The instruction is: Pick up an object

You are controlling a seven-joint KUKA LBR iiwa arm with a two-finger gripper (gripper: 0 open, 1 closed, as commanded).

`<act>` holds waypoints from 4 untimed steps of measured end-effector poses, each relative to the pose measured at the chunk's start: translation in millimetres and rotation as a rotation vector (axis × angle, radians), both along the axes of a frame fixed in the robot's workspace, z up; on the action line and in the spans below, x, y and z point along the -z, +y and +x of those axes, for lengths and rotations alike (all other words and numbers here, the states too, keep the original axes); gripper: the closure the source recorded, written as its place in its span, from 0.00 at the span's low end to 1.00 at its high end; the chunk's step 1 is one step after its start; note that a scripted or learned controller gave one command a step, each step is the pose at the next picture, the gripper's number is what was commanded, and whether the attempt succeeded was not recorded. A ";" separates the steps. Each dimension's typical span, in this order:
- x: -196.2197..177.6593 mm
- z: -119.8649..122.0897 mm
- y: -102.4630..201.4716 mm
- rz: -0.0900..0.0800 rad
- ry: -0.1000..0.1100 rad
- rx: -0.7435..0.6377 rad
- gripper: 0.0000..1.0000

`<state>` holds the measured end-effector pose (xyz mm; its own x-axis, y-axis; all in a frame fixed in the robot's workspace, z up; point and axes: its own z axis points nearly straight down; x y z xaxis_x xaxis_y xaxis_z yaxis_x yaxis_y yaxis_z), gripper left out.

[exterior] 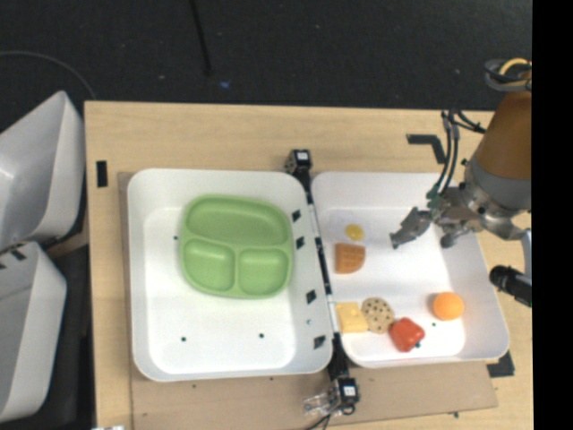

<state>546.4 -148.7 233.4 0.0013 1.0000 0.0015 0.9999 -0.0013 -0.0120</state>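
Note:
The right bin (466, 343) holds several small food items: a small yellow piece (354, 233), an orange wedge (350, 258), a pale yellow block (351, 317), a speckled cookie (378, 313), a red pepper (406, 333) and an orange ball (447, 305). My gripper (428, 227) hangs over the upper middle of this bin, reaching in from the right. Its fingers are spread apart with nothing between them. It sits right of the yellow piece and above the orange ball.
The left bin (161, 330) holds a green divided plate (237, 245) in its upper half. A black divider with clips (315, 267) runs between the bins. White objects (36, 204) stand off the bench at the left.

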 end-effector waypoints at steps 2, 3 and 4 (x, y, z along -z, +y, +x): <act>50.8 9.8 4.8 -0.002 -0.008 -0.002 0.00; 95.4 16.7 4.3 -0.002 -0.010 0.003 0.00; 130.7 18.3 3.3 0.000 -0.014 0.003 0.00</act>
<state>564.7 -145.4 102.7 0.0039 1.0000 0.0010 1.0000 -0.0039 0.0020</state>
